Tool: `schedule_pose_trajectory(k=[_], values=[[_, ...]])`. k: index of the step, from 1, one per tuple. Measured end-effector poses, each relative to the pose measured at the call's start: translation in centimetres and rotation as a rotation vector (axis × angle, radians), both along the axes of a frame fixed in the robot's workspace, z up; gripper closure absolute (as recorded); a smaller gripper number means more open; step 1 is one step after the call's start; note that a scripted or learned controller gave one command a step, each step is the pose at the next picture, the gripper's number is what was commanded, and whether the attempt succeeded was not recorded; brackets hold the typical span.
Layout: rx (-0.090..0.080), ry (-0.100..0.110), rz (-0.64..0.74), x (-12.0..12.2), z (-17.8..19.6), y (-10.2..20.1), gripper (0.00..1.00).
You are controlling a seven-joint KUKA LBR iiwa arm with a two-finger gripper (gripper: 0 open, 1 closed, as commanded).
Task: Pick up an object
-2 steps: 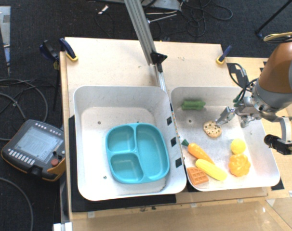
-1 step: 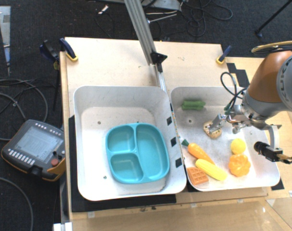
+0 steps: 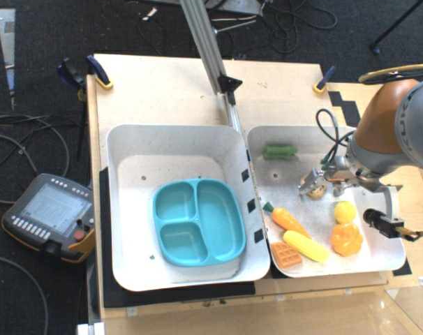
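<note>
Camera view. Bench [image 3: 162, 82] carries two white bins side by side. Left bin [image 3: 128, 145]: one teal divided plate [image 3: 197, 222], three compartments, lying toward the bin's near right corner. Right bin [image 3: 295, 135]: six toy foods counted. One green piece [image 3: 279, 151] near the far edge. One small brownish lump [image 3: 315, 191] mid-bin, just under the gripper tips. One carrot [image 3: 288, 220] by the left edge. One yellow corn-like piece [image 3: 306, 246] just beside the carrot, nearer the front edge. One waffle-like square [image 3: 287, 256] at the near left corner. One lemon [image 3: 345, 212] and one orange piece [image 3: 347, 239] toward the right edge, touching or nearly so.

Arm [image 3: 393, 128] reaches in over the bin's right edge, cut off by the frame. Gripper [image 3: 313, 181] is low over mid-bin, at the brownish lump; its fingers are too small and cluttered to judge, so spread and any hold cannot be told. A black cable [image 3: 328, 128] loops above the wrist. A grey pole [image 3: 204, 37] slants across the bench's far edge. Two clamps [image 3: 98, 72] at the far corners. One pendant [image 3: 47, 215] on the floor, left.
</note>
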State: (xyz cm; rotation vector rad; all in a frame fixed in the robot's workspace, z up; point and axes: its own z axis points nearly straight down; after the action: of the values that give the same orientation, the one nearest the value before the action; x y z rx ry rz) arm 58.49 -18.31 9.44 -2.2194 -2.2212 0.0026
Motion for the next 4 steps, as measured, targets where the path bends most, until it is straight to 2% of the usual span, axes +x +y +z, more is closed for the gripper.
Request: schedule_pose_trajectory(k=[1,3,4], values=[[-0.001,-0.004,0.000,0.1,1.1,-0.1,1.00],[-0.003,-0.009,0.001,0.3,11.2,-1.4,1.00],[-0.004,-0.011,0.002,1.0,17.5,-1.8,1.00]])
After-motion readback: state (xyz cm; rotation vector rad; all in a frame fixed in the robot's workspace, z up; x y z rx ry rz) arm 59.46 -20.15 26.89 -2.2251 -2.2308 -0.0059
